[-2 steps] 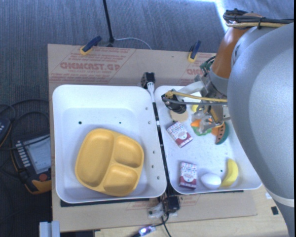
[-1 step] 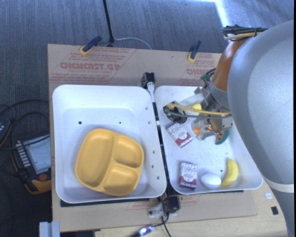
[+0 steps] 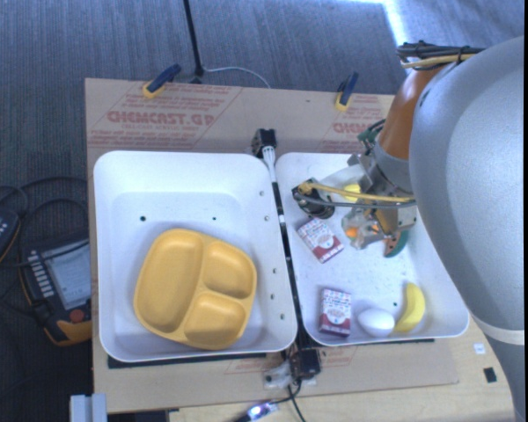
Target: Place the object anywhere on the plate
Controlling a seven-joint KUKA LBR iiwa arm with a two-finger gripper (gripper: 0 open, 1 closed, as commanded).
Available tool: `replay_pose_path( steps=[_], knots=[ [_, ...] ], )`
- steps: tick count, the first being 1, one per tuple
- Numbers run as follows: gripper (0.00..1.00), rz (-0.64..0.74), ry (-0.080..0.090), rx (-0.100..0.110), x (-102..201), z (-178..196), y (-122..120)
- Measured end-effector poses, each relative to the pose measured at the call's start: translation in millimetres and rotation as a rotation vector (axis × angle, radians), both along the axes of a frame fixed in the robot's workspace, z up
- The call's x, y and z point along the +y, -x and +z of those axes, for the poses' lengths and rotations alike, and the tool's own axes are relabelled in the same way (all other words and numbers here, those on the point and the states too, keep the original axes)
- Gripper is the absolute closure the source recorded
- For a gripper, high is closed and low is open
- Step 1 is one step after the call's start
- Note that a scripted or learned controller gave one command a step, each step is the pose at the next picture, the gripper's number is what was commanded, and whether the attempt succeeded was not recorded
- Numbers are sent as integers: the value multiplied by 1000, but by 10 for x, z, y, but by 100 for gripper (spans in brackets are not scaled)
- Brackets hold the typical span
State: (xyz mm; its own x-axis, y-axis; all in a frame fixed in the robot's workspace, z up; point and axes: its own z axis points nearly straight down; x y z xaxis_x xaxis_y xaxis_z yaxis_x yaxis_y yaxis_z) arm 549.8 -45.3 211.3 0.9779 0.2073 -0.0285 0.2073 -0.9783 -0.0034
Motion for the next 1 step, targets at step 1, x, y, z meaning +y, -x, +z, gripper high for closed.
replay_pose_path(
  steps=[1],
  knots=[
    [100, 5, 2, 14, 8, 42, 6]
  ],
)
